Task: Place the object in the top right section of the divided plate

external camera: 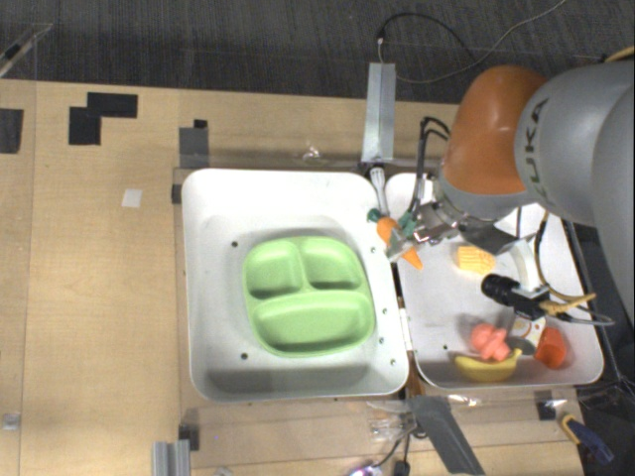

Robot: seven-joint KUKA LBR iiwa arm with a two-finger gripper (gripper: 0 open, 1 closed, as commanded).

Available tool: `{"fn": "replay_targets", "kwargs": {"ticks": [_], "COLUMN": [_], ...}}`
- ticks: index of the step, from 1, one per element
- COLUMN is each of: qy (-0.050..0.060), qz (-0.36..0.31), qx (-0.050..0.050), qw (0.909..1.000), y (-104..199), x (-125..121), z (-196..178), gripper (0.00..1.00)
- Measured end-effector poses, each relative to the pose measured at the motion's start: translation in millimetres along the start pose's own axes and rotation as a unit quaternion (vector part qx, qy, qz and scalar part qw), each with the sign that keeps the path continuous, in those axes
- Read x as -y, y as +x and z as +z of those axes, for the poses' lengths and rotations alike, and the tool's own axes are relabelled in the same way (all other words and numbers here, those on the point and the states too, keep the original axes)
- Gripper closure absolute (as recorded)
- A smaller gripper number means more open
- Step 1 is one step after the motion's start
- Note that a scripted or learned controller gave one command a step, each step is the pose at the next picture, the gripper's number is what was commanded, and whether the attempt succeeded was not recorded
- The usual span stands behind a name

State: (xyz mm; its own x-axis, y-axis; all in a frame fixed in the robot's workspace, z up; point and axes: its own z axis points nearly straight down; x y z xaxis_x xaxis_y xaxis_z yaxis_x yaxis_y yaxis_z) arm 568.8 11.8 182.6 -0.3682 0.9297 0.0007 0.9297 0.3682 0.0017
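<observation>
- Pale wooden bench [89,296] under dark carpet at the top of the frame carries two shallow white bins side by side, the left bin [213,365] and the right bin [437,305].
- An orange carrot [397,243], with a green tip at its upper-left end, sits at the middle of the frame over the wall shared by the two bins; its long axis runs from upper left to lower right.
- The gripper [409,234] is at the carrot, and the carrot appears to lie between its fingers, so it looks gripped, though the carrot's lower end may still rest on the right bin's floor.
- The green divided plate [310,294] lies in the left bin, down and to the left of the carrot; its top right section [332,264] is the compartment nearest the gripper and looks bare.
- The coming move is judged a short carry leftward and slightly down across the shared wall.
- The grey arm [556,117], with its orange band, comes in from the upper right of the frame.
- In the right bin lie a yellow corn piece [474,260], a pink item [490,342], a banana [486,367] and a red-orange item [552,348] along its lower edge.
</observation>
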Motion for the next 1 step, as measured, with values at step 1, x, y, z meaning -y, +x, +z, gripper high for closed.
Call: {"fn": "replay_targets", "kwargs": {"ticks": [1], "qy": [0.0], "qz": [0.0], "qx": [0.0], "qw": [1.0], "y": [0.0], "x": [0.0], "z": [0.0], "gripper": [0.0]}}
